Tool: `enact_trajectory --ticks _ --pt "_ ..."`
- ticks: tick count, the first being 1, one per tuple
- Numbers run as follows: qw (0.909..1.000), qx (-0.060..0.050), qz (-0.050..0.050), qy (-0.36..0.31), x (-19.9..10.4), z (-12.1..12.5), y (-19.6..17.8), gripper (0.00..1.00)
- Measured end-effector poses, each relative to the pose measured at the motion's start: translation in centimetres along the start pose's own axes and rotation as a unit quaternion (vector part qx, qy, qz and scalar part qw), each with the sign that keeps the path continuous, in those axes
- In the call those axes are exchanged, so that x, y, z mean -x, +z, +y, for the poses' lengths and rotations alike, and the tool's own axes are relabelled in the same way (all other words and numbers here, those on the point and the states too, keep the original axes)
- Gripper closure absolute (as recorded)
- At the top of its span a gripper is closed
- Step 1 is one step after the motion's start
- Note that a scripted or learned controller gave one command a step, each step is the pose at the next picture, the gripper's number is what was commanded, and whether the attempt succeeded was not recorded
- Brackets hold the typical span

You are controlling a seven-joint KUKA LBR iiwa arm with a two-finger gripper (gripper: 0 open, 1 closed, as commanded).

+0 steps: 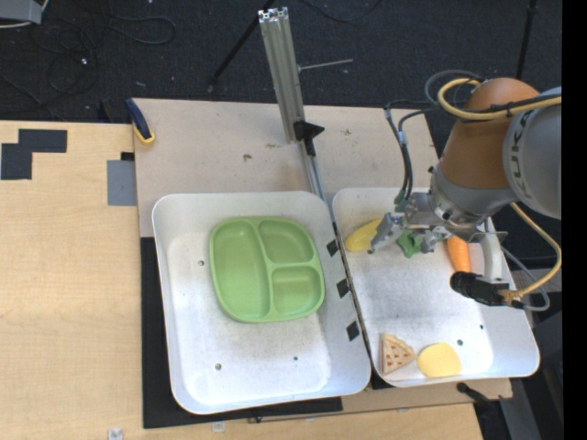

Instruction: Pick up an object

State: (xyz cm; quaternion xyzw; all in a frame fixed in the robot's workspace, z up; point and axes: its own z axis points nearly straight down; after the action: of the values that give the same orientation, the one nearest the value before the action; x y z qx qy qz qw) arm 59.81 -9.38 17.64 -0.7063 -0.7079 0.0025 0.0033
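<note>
left bin (183,356): green divided tray (267,269) | metal post (284,76) behind

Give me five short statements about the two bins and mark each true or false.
1. The green plastic divided tray lies in the left white bin. True.
2. The triangular pizza-slice toy sits on the green tray. False: it lies in the right white bin, near its front edge.
3. The tool hangs over the right bin. True.
4. The orange carrot-shaped toy lies in the left bin. False: it is in the right bin.
5. A round yellow toy lies beside the pizza slice. True.
</note>
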Motion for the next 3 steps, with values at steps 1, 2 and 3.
enact_trajectory --ticks 1,2,3 --pt "1.0000 0.000 0.000 0.000 -0.5 0.6 6.0 0.00" --pt "1.0000 0.003 0.000 0.001 -0.5 0.8 8.5 0.00" --pt "1.0000 0.006 0.001 0.002 -0.5 1.0 7.4 1.00"
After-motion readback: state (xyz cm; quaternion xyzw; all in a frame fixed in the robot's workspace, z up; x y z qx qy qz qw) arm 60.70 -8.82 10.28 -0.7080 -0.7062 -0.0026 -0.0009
